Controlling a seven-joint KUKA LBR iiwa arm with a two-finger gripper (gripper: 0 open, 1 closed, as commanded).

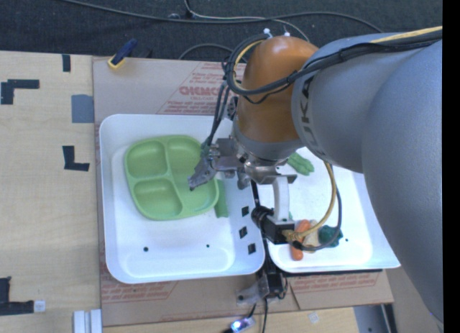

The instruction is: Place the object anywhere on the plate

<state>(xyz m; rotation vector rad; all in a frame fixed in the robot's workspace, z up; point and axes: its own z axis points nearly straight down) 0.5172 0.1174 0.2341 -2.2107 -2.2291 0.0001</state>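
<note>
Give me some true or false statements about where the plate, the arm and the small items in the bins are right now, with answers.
1. The green divided plastic plate lies in the left white bin. True.
2. The plate has a single compartment. False: it has several.
3. The grey arm's orange band sits above the gap between the bins. True.
4. Small orange and teal items lie on the plate. False: they lie in the right white bin.
5. The gripper hangs at the plate's right edge. True.
</note>
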